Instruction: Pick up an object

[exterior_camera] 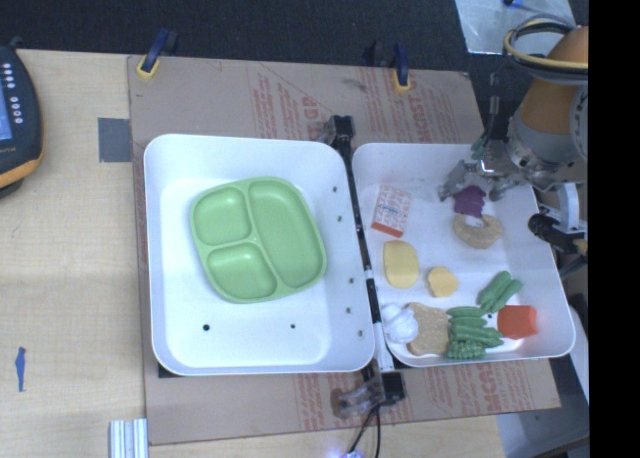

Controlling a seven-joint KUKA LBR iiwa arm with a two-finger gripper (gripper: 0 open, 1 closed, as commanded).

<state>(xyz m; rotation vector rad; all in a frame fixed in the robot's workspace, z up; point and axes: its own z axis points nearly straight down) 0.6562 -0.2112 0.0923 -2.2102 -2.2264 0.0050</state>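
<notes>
My gripper (474,186) hangs over the back of the right bin (545,246), coming in from the right. A small purple object (468,201) shows directly beneath it, just above a tan ring-shaped piece (479,232). Whether the purple object is lifted or resting on the bin floor is unclear. Elsewhere in this bin lie a red-and-white packet (392,209), a yellow block (401,263), a small yellow piece (442,281), green bean pods (497,291), a red block (517,321), a tan bread slice (428,329) and a white lump (400,323).
The left bin (170,326) holds a green divided plate (258,238). Both bins sit on a cardboard sheet (250,96) clamped to the wooden bench. A handheld pendant (15,116) lies at the far left. The arm's grey and orange body (548,96) stands over the bin's right rear corner.
</notes>
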